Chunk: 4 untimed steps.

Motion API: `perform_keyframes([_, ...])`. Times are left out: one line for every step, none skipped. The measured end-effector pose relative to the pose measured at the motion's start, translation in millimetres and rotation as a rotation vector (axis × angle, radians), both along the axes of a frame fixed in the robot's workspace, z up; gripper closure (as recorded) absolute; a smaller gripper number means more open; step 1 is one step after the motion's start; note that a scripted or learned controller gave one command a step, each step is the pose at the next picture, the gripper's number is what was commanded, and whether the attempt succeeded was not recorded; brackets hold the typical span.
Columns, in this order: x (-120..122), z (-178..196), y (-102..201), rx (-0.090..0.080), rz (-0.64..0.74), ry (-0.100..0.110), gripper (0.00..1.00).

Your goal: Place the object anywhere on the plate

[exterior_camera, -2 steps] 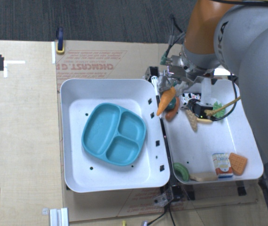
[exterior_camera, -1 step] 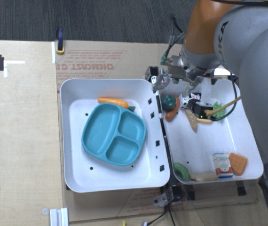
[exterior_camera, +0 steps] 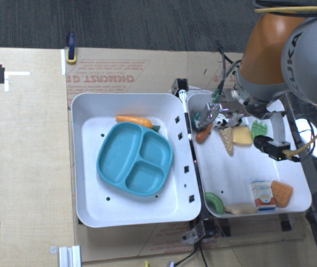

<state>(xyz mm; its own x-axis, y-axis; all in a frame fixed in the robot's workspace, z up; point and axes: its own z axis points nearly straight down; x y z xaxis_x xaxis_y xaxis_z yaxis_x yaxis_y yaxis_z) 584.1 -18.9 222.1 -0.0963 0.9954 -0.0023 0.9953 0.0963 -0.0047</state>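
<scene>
Two white bins sit side by side. The left bin (exterior_camera: pixel 86 166) holds one blue three-part plate (exterior_camera: pixel 134 158) and one orange carrot (exterior_camera: pixel 133 120), lying along the plate's far rim, green tip pointing right. The right bin (exterior_camera: pixel 242 177) holds several food toys. The gripper (exterior_camera: pixel 209 114) hovers over its far left corner; whether the jaws are open I cannot tell.

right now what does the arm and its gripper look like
The arm is bulky and rounded, grey with a broad orange band above the wrist and dark lettering on the grey shell. Thin dark cables run down to a small metallic gripper, and a black cylindrical part sticks out beside it.
</scene>
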Motion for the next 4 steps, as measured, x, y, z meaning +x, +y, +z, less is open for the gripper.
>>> perform_keyframes([0.7,8.1,-1.2,-0.003,0.001,0.001,1.0])
perform_keyframes([-16.8,-10.8,86.6,0.001,-0.03,-0.001,1.0])
perform_keyframes([-37.9,-29.5,153.0,0.0,-0.118,0.0,1.0])
perform_keyframes([-84.8,10.5,228.1,0.0,0.023,-0.003,1.0])
